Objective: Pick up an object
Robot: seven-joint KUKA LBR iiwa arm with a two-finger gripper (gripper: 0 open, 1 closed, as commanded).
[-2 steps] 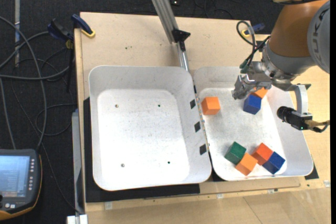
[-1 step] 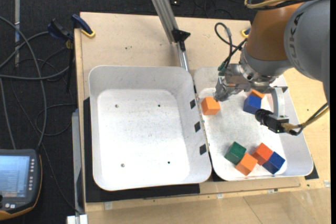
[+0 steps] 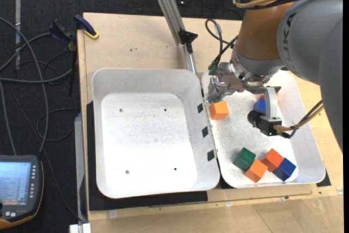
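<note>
The bench (image 3: 136, 41) is the biggest thing here, a pale board, and it carries two shallow white bins side by side. The left bin (image 3: 109, 84) has only small dark specks on its floor. The right bin (image 3: 305, 133) is partly covered by my arm (image 3: 311, 35), which comes in from the right — grey, with the orange band (image 3: 264, 24) above my wrist.

My gripper (image 3: 219, 96) hangs over the upper left part of the right bin, close to the wall between the two bins. Just below it is an orange cube (image 3: 219, 109). The cube is at the tips of my fingers, but I cannot tell if it is pinched between them or only lying under them, and I cannot tell how wide my fingers stand.

In the lower part of the right bin there is a small group of blocks, well apart from my gripper: a green block (image 3: 245, 158), then an orange block (image 3: 255, 171) touching it, another orange block (image 3: 273, 159), and a blue block (image 3: 284, 169) at the right end. One more blue piece (image 3: 260, 104) shows near my wrist — it is half hidden.

At the bench's far left corner lies a blue clamp (image 3: 83, 24).
</note>
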